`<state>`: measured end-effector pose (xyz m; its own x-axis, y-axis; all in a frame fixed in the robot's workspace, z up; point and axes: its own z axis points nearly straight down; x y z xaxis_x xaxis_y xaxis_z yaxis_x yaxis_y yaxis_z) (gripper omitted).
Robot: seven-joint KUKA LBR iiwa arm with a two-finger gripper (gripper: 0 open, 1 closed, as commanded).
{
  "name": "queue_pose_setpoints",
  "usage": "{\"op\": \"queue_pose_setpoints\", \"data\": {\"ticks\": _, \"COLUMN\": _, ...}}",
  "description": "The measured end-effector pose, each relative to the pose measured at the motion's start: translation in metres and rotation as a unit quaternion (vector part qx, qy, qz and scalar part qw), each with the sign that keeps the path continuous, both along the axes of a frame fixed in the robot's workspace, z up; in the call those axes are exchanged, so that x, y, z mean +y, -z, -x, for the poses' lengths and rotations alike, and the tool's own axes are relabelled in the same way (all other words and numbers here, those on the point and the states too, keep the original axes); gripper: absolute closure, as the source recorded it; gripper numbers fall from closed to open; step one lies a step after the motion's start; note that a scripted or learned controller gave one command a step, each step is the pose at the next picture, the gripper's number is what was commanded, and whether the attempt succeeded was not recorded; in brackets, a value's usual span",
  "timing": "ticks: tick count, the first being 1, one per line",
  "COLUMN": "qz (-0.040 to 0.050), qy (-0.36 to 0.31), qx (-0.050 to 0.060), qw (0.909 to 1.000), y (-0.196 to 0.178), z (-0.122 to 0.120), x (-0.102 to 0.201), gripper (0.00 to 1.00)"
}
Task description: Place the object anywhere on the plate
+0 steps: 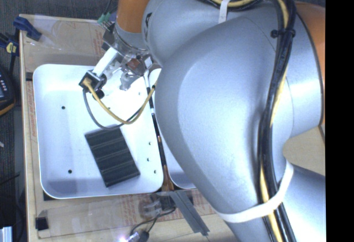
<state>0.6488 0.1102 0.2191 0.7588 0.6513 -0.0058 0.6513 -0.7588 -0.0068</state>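
Dark and ribbed, the flat rectangular object (112,156) lies in the left bin (47,125), well below and slightly left of our gripper (126,72), long axis slanting toward the near wall. Whether the jaws are parted we cannot tell.

right bin (180,183) mostly hidden behind the arm (232,108), arm cut off at frame edges
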Motion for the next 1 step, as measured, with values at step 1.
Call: {"op": "queue_pose_setpoints", "data": {"ticks": 1, "qz": -0.0001, "qy": -0.105, "qx": -0.001, "qw": 0.9945, "y": -0.0057, "z": 0.0852, "x": -0.0042, "gripper": 1.0}}
